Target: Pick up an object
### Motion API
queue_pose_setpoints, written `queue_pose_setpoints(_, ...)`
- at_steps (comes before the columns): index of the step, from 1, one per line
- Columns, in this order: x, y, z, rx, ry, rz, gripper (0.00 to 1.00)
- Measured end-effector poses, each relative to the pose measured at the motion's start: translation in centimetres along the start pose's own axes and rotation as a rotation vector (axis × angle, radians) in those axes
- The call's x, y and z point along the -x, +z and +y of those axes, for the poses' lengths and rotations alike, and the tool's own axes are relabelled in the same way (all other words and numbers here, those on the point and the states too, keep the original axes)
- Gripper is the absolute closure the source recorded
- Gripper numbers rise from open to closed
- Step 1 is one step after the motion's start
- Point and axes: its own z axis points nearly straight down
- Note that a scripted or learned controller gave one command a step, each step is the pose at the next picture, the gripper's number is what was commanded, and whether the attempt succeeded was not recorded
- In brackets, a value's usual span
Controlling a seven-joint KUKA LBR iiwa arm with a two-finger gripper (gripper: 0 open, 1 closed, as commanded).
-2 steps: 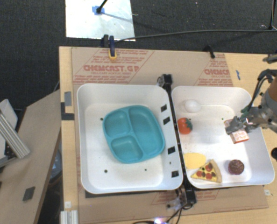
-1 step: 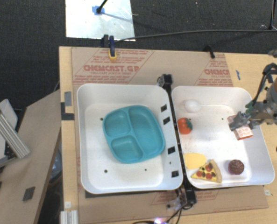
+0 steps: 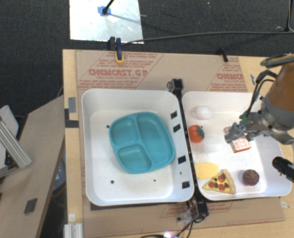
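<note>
You're looking at dark carpet (image 3: 28,43) around a wooden bench (image 3: 151,66), a pale sheet (image 3: 87,14) lying behind it and an aluminium rail (image 3: 8,143) at left.

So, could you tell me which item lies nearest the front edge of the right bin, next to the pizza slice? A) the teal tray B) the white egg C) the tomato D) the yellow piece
D: the yellow piece lies touching the pizza slice at the front of the right bin.
</note>
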Motion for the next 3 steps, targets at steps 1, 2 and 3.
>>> queue_pose_setpoints(1,-6.5,0.2,0.2,0.000,-0.002,0.001,1.00)
queue_pose_setpoints(2,-11.9,-0.8,0.3,0.002,-0.002,0.001,1.00)
queue_pose_setpoints(3,-17.1,-1.3,0.3,0.000,-0.002,0.001,1.00)
